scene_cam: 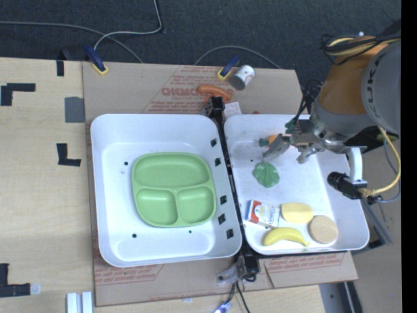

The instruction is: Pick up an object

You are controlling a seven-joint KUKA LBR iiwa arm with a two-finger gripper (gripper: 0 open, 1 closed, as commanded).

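My gripper (288,152) hangs over the upper part of the right bin (339,194), open, its two grey fingers spread with nothing between them. A crumpled green object (266,174) lies just below and left of the left finger (275,148), apart from it. A small orange and green piece (268,140) sits by that finger's tip. Lower in the same bin lie a banana (285,238), a pale yellow block (296,212), a round tan disc (323,229) and a red and white packet (258,212).
The left bin (107,175) holds a green divided plate (174,188). The bins' shared wall (227,175) runs just left of the green object. Clips and a small roll (242,75) lie on the cardboard behind the bins. A black cable part (348,186) hangs off the wrist.
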